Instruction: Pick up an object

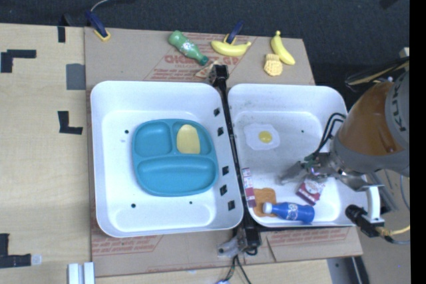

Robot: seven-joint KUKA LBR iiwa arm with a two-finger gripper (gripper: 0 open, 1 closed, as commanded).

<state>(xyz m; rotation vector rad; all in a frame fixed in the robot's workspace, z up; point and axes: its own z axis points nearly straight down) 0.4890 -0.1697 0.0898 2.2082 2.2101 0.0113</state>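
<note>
Gripper (301, 171) sits low in the right bin (333, 100), near its right wall; can't tell the jaw state, too small and blurred. Red-and-white packet (310, 191) lies just below-right of it, contact unclear. Blue bottle (290, 211) lies on its side near the bin's front edge, orange piece (264, 196) just beside its cap end. Fried-egg toy (265, 137) lies flat further back, apart from the gripper. Left bin (106, 100) has a blue divided plate (174, 157) with a yellow item (188, 140) in its upper right compartment. Behind the bins on the cardboard: green bottle (187, 47), two bananas (230, 47) (281, 50), corn piece (272, 65).
</note>
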